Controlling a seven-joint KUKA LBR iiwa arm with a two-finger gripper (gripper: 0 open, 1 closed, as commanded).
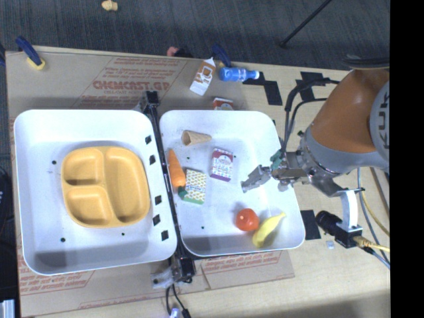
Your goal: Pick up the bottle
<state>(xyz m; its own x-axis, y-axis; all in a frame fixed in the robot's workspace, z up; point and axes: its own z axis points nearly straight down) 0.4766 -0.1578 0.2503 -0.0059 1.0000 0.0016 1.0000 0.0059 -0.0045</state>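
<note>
While the gripper (255,177) hovers over the right bin (265,121), its fingers look spread, nothing between them.
The bottle (235,75), blue, lies on the bench beyond that bin's far rim, well apart; tomato (246,219) and banana (267,229) sit just below the fingers.

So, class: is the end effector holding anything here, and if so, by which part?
Nothing is held. The end effector hovers over the right bin, with no object between its fingers. The bottle lies outside the bins on the bench.
</note>
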